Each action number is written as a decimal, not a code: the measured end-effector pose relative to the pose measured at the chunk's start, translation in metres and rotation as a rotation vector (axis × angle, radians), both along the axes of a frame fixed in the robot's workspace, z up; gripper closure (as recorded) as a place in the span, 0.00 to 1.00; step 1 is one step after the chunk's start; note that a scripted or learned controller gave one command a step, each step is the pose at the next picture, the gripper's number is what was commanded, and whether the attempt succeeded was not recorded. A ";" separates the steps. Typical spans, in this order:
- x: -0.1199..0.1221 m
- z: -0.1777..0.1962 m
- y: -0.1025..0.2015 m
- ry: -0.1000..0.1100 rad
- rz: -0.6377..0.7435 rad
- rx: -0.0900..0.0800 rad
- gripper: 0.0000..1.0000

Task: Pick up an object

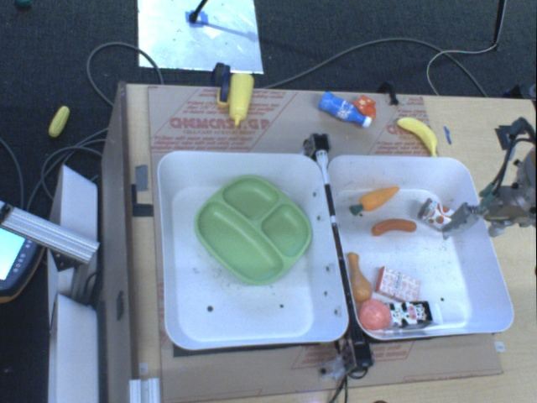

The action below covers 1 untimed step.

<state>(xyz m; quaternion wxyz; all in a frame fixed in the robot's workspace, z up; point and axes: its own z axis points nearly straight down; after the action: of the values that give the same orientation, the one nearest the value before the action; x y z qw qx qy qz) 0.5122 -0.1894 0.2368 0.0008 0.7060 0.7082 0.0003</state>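
Carton (433, 214) — the small red-and-white one lying at the back right of the right bin (482, 263) — looks to us like the object this pick is after, since the tool (454, 218) sits right against it on its right side. We cannot tell whether the tool is released or clenched; its tip is too small and blurred against the carton, and nothing shows clearly between the fingers.

We judge the carton light and fairly stiff, probably a toy food box with smooth, slightly slippery faces. It should bear a firm pinch across its two flat sides, taken near the middle so it does not swivel out.

It is short and blocky, white with red markings, lying tilted on the bin floor. Just to its left lies a sausage (393, 226), with a carrot (376, 198) further back — both near, not touching it. A red patterned box (398, 284) rests well apart toward the front. The left bin (176, 309) carries a green divided plate (253, 228).
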 end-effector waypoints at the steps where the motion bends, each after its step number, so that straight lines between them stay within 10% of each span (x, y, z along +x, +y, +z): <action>1: 0.056 -0.152 0.004 -0.001 0.000 0.000 0.00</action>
<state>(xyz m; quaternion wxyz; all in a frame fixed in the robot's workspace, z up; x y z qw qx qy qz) 0.5682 -0.1855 0.0849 0.0013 0.7059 0.7083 0.0008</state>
